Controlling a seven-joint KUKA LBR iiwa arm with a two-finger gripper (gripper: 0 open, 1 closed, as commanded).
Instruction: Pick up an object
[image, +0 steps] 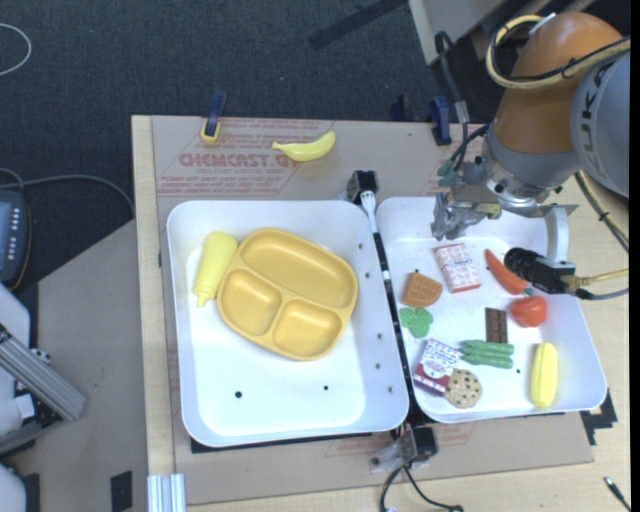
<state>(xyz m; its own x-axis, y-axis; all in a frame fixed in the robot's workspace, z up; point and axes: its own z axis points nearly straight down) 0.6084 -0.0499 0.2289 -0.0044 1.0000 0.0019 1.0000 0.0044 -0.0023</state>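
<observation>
Two white bins sit side by side on my worktop (250, 150). The left bin (200, 400) carries a yellow divided tray (288, 292) with a yellow bottle-shaped toy (212, 265) lying against its left edge. The right bin (580, 390) is where the small things are scattered: a red-and-white packet (457, 267), a brown waffle piece (422, 290), a green leafy bit (416, 321), a dark chocolate bar (496, 323), green beans (487, 352), a red-and-white wrapper (436, 363), a cookie (462, 388), a yellow corn cob (543, 374), a red tomato (529, 311) and an orange-red carrot (503, 271).

My claw (452, 222) hangs over the far left part of the right bin, its tips just above the red-and-white packet. From this angle I cannot tell how wide its fingers stand, and I see nothing caught between them.

A yellow banana (306, 148) lies outside the bins on the worktop, behind the left one.
</observation>
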